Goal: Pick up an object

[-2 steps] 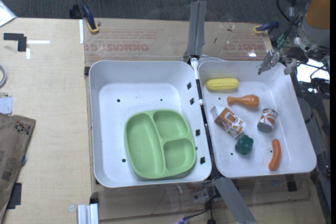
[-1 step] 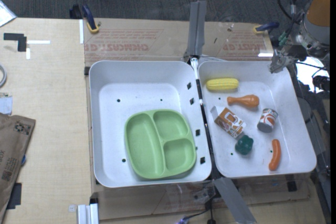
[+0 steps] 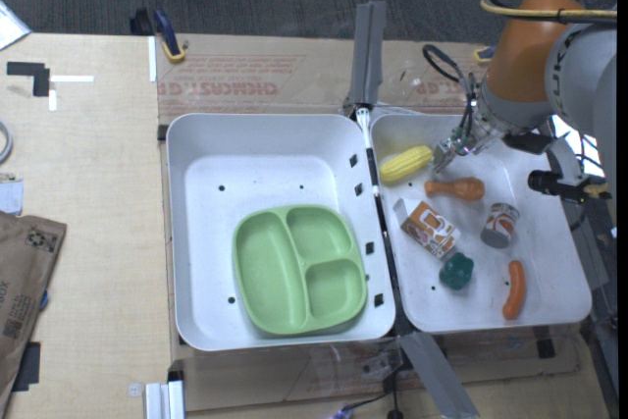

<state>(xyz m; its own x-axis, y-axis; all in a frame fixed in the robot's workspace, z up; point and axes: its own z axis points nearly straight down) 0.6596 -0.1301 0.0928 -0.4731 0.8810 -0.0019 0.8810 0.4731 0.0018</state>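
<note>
Corn cob (image 3: 404, 163) lies just left of the lowered pincer (image 3: 449, 152), whose grip state is unclear.

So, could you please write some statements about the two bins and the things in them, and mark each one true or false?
1. The green divided plate lies in the left bin. True.
2. The corn cob lies in the left bin. False: it lies in the right bin, near the top left corner.
3. The pincer is over the right bin, close to the corn cob and the carrot. True.
4. The small can rests on the green plate. False: it is in the right bin.
5. The sausage lies near the lower right of the right bin. True.
</note>
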